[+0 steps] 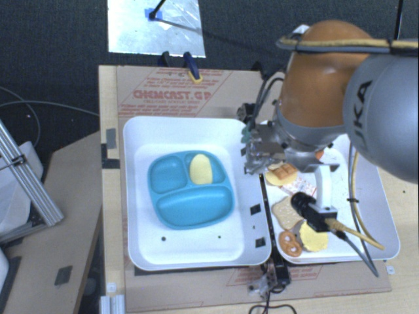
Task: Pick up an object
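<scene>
My gripper [260, 157] hangs over the left edge of the right bin [383, 231], close to the wall it shares with the left bin [137, 175]. Just beside it to the right lies an orange waffle-like piece [283, 173]. Nearer the front of that bin lie a tan cracker [284, 212], a brown pretzel [290, 243] and a yellow round chip [315, 239]. In the left bin a blue divided plate [190, 205] carries a pale yellow oval piece [201, 169] in its upper right compartment. Nothing shows between the gripper and any piece.
The grey and orange arm covers most of the right bin's back half. Both bins rest on a cardboard sheet [173, 90] with a blue and yellow clamp [192, 67] at its back edge. A metal frame [19, 175] stands at the left.
</scene>
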Tool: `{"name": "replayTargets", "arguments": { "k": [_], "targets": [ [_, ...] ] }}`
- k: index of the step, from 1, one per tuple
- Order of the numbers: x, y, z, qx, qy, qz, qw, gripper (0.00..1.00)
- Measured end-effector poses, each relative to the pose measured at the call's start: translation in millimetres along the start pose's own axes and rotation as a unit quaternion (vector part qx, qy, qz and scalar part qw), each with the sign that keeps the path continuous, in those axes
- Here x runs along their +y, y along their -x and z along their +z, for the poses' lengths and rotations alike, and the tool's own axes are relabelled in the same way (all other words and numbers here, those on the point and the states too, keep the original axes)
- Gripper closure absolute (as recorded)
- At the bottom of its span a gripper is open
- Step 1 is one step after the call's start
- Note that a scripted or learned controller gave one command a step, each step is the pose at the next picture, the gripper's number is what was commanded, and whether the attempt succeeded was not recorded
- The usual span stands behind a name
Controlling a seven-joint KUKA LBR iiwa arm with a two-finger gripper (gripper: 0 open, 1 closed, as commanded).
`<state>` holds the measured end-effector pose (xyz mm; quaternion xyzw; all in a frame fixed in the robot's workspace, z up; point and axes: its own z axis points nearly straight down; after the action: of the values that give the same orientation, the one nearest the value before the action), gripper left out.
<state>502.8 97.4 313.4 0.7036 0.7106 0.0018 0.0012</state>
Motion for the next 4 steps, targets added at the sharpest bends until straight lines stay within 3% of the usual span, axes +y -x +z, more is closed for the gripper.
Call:
{"name": "replayTargets", "arguments": {
  "k": [3, 4],
  "targets": [
    [2.2, -0.3, -31.2, 0.0, 0.002, -0.009, 1.0, 1.0],
    [-16.5, -12.6, -8.2, 0.0, -0.002, 0.002, 1.0, 1.0]
  ]
}}
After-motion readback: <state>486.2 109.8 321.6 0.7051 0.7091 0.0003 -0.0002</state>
